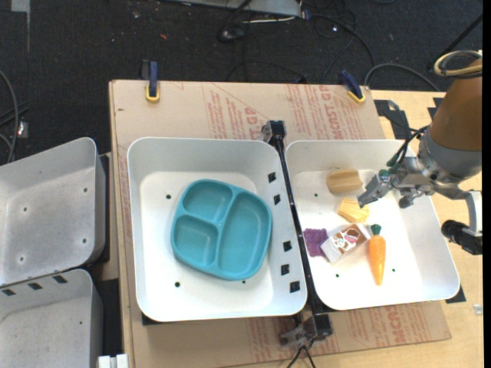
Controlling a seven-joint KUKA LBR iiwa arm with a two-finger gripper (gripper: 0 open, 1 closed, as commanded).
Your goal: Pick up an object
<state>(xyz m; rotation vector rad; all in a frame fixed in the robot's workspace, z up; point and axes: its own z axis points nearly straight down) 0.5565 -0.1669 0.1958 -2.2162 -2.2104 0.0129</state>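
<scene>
Left bin (146, 205) holding teal plate (222, 228), right bin (430, 282) toy food, pincer (368, 193) grip unclear

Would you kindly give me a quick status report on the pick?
Claw over right bin, nothing seen held. Yellow block just below it. Bread roll and carrot close by.

Grey arm (449, 156), orange band, dark metal claw (371, 192)

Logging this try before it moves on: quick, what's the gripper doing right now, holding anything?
Gripper: above the right bin, near the yellow block; nothing seen held, open or shut cannot be told.
</scene>
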